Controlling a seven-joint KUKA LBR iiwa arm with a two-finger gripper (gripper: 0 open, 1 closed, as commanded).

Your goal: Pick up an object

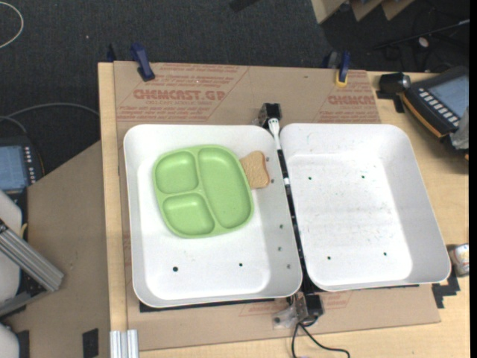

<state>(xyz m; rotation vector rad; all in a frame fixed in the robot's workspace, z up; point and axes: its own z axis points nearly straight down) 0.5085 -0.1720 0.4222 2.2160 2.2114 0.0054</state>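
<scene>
Green plate lies flat in the left bin, the bin on the far side from where the arm comes in. It has three little sections in it, two small ones on its left and one long one on its right. A tan slice that looks like toast lies right at the plate's upper right edge; it touches the plate or lies a bit over it, and I cannot tell which. So there are two things to pick up, one green plate and one tan slice, and both are in the left bin. I cannot tell if the gripper is spread or pressed together, or if it holds or touches anything. There are two white bins, and the right bin sits just beside the left one with their edges meeting in the middle. Both bins rest on one brown board with red letters on it. Two clamps hold the board's far edge, one blue clamp on the left and one yellow clamp on the right.
</scene>
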